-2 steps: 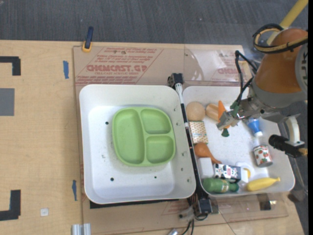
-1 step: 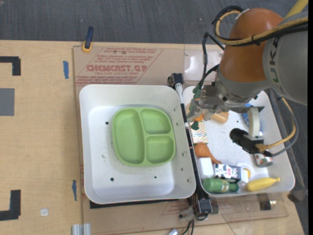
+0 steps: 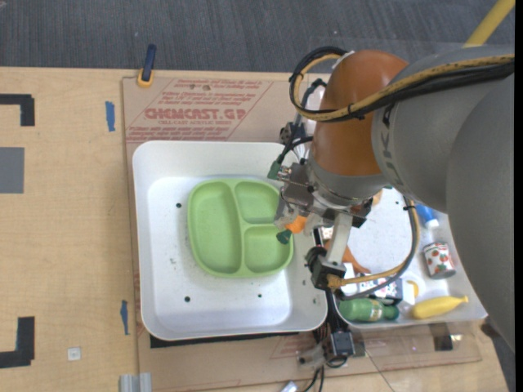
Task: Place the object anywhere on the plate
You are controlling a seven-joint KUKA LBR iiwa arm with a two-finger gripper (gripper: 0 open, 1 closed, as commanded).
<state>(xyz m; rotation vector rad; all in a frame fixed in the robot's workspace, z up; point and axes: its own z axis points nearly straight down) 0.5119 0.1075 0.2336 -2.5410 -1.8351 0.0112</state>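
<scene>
Gripper sits over right edge of light-green three-compartment plastic plate in left white bin, w/ a small orange-and-green carrot-like object pinched between its fingers. Object hangs just above plate's lower-right compartment.

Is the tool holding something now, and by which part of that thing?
It seems to hold a small orange and green thing, maybe a toy carrot, above the right rim of the green plate. Which part the tool grips cannot be told.
</scene>
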